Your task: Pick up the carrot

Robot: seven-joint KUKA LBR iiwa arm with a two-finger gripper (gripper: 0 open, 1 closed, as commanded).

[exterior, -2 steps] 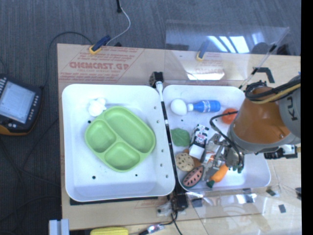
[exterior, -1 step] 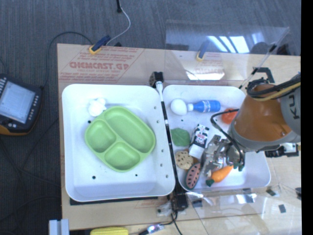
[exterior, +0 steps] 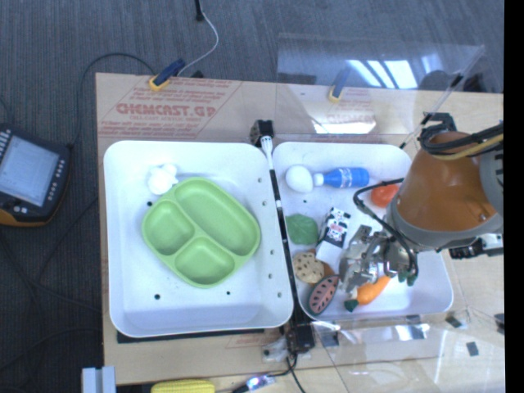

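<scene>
So from the overhead camera, the carrot (exterior: 372, 291) lies in the right bin (exterior: 434, 301) near its front wall, long axis slanting from near-left green tip up to far-right. The gripper (exterior: 370, 262) hangs just above it, slightly far-left; can't tell its opening, nothing visibly held.

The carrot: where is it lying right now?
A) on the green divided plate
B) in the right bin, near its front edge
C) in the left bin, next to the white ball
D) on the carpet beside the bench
B: the carrot lies in the right bin near its front edge, just under the robot's hand, while the green divided plate sits in the left bin.
</scene>
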